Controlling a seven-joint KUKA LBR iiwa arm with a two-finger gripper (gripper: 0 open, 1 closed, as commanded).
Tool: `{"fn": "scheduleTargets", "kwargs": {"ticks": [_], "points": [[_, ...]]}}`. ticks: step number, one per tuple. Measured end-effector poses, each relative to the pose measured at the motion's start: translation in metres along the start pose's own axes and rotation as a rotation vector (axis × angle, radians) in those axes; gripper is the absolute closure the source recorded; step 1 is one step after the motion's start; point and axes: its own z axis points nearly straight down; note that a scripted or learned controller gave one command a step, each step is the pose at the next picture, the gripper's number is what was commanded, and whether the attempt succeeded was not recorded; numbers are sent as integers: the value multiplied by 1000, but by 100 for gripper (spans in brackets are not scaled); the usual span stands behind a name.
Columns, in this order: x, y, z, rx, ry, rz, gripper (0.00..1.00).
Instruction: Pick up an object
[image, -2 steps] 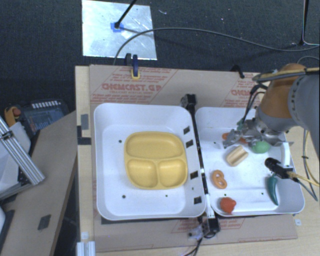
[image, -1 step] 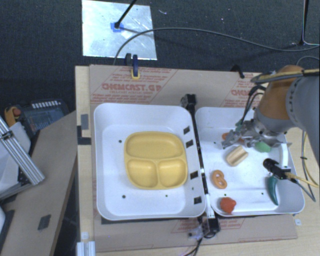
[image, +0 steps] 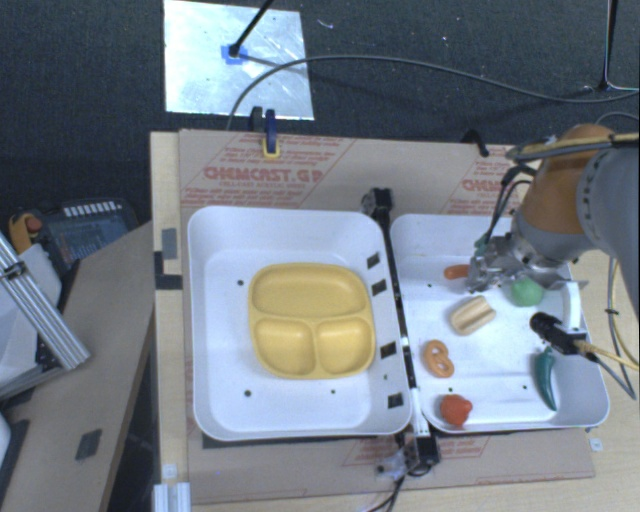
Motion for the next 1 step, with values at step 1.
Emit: {"fn": "scheduleTargets", "kwargs": {"ticks": [1], "points": [[5,-2,-46,-1,0,-3,100]]}}
